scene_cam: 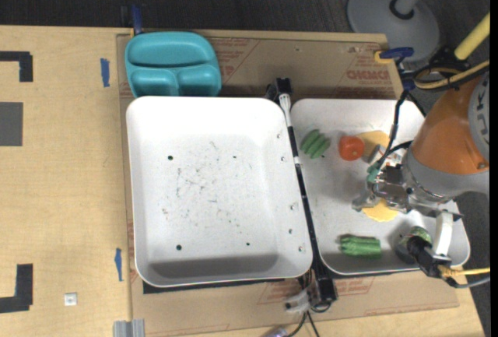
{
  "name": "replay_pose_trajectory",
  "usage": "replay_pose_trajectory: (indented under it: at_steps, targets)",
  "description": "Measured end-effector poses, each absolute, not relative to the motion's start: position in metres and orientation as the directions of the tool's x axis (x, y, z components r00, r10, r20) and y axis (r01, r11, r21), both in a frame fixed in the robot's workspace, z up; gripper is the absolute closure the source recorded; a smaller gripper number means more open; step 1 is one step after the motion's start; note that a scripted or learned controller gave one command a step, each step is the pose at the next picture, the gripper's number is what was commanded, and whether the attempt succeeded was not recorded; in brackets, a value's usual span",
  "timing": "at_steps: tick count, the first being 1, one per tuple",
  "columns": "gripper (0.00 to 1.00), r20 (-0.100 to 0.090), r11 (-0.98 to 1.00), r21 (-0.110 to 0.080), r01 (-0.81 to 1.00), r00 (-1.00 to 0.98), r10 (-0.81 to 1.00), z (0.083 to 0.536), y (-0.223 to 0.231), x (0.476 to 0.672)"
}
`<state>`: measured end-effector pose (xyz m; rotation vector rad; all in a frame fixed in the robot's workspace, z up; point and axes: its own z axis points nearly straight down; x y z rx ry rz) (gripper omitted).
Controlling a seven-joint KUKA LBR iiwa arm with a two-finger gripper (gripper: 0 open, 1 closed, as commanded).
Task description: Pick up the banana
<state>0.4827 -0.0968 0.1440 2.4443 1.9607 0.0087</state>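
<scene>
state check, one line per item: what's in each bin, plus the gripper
banana: yellow, lying in right bin, partly under the gripper
tomato: red, resting near the bin's far side
far green item: lying beside tomato
near green item: lying by the near wall
left bin: scuffed floor
teal tray: sits behind left bin

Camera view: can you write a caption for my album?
Robot gripper reaching down over a banana in the right bin.
</scene>
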Motion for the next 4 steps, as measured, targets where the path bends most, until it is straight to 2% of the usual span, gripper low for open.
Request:
replay_pose_trajectory:
  at_steps: [1, 2, 3, 4]
  targets:
    - [1.00, -0.001, -0.216, 0.012, 0.976, 0.216, 0.976, 0.154, -0.097, 0.484]
    - [1.00, 0.001, -0.147, -0.001, 0.989, 0.147, 0.989, 0.184, -0.021, 0.498]
    - [1.00, 0.000, -0.342, -0.004, 0.940, 0.342, 0.940, 0.184, 0.031, 0.479]
    - [1.00, 0.020, -0.441, 0.025, 0.897, 0.440, 0.898, 0.151, 0.071, 0.511]
